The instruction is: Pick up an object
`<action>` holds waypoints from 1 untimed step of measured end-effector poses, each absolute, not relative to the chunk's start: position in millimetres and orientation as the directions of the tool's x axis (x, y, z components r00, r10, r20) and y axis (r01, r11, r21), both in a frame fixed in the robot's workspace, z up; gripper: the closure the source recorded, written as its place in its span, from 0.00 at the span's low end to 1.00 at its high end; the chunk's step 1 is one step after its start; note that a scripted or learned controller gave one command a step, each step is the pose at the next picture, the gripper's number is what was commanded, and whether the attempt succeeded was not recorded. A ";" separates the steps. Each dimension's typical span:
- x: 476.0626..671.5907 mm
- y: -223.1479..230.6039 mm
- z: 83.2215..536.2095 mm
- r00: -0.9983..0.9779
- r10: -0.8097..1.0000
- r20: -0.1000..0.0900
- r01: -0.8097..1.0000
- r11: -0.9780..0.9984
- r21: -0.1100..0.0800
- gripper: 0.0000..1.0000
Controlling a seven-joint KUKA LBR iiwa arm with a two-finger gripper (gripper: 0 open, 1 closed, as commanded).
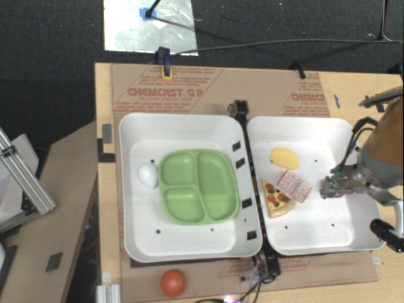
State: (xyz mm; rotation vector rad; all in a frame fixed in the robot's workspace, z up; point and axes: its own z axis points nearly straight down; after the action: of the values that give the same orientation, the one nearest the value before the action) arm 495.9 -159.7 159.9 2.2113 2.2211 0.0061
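In the right bin (315,232) lie a yellow lump (285,158), a small red-and-white packet (294,185) and a toy pizza slice (276,199). My gripper (332,188) hangs low over the right side of that bin, just right of the packet and apart from it. The arm comes in from the right edge with its orange band above the wrist. The left bin (183,128) holds a green divided plate (198,186) and a white egg (148,175) at the plate's left.
A red ball (173,282) rests on the bench in front of the left bin. A blue-and-yellow clamp (164,64) sits at the bench's back edge. Black clips line the divider between the bins. A metal frame stands at the far left.
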 end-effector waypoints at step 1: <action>498.1 -161.1 203.2 -0.005 1.000 -0.002 1.000 0.005 0.007 1.00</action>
State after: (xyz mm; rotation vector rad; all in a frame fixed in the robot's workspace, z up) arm 498.1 -161.1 203.2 2.2120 2.2221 0.0050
